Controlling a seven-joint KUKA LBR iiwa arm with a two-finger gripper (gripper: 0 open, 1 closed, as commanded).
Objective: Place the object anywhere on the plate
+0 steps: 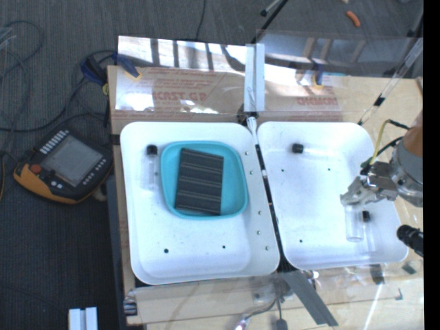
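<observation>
Bench: two white bins | left bin: dark ridged block on teal plate | right bin's right edge: gripper, grasp state unreadable

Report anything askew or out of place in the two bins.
Nothing stands out much. The dark ribbed block lies flat on the turquoise plate in the left bin, slightly rotated against the plate's edges. The gripper sits over the right bin, away from the plate.

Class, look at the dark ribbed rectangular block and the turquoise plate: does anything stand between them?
Nothing does. The dark ribbed rectangular block already lies flat on the turquoise plate in the left white bin. The gripper is over the right white bin.
</observation>
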